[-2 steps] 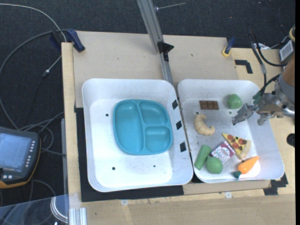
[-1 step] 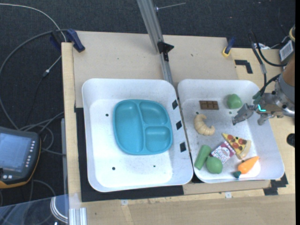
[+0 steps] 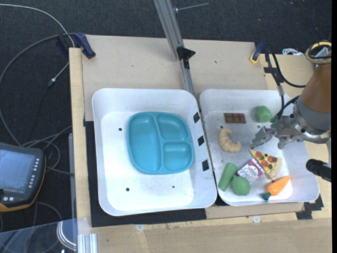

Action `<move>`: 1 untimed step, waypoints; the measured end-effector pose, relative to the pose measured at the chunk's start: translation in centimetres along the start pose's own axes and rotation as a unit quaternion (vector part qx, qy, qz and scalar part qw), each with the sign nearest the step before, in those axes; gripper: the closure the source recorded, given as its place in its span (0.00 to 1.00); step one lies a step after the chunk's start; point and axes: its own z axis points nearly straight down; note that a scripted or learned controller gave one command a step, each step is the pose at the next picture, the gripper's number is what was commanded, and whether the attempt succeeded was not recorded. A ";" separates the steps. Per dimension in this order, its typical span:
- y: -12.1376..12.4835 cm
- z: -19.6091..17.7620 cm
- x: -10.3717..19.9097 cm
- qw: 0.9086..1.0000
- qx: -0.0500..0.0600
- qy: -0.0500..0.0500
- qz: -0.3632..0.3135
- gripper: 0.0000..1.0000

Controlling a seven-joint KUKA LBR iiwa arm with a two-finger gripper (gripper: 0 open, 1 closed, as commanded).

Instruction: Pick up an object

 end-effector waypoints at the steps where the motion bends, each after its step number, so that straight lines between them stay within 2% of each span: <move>1: -1.0 5.8 -0.1 1.000 0.000 0.000 0.001 0.00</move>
